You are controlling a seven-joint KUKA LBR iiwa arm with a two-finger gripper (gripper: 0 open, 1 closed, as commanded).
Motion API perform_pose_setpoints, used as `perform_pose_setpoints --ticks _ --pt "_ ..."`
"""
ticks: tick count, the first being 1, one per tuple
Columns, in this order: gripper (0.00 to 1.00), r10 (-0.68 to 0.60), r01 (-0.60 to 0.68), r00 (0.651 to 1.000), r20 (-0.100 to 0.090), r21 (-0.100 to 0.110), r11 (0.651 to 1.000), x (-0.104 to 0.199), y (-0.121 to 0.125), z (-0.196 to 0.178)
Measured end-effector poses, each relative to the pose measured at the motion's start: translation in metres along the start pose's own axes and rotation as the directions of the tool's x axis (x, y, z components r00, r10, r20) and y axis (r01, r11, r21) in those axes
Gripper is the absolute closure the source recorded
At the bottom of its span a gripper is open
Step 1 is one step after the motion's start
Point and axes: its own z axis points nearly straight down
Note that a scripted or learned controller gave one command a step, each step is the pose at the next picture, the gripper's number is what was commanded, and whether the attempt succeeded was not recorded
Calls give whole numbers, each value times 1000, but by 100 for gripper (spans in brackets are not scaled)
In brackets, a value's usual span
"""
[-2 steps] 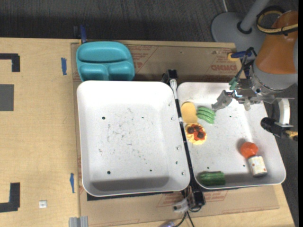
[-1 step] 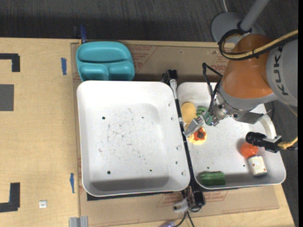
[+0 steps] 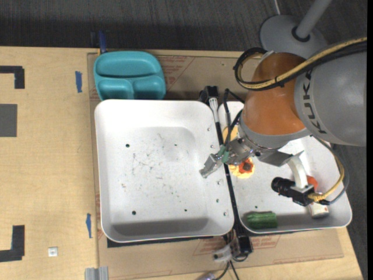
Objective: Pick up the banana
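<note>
End effector (image 3: 224, 158) over bin divider | banana (image 3: 232, 134) just above-right, mostly hidden

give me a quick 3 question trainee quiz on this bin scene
1. True or false: the green object lies in the left bin.
2. What stands just beyond the left bin's far edge? A) teal tray B) red bowl C) blue cup
3. Which bin is the gripper over?

Key:
1. False; it lies in the right bin.
2. A
3. It sits about over the divide between the two bins, near a yellow and orange item.
</note>
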Motion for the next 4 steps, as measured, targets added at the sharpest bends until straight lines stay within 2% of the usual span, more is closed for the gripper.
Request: perform_pose_setpoints --ticks 1,2,3,4 --pt "0 203 -203 979 3 -9 979 64 -18 43" --pt "0 331 -331 944 -1 -4 944 158 23 99" --pt "0 507 -507 862 1 -2 862 170 42 50" --pt "0 816 -816 578 1 -1 578 179 31 55"
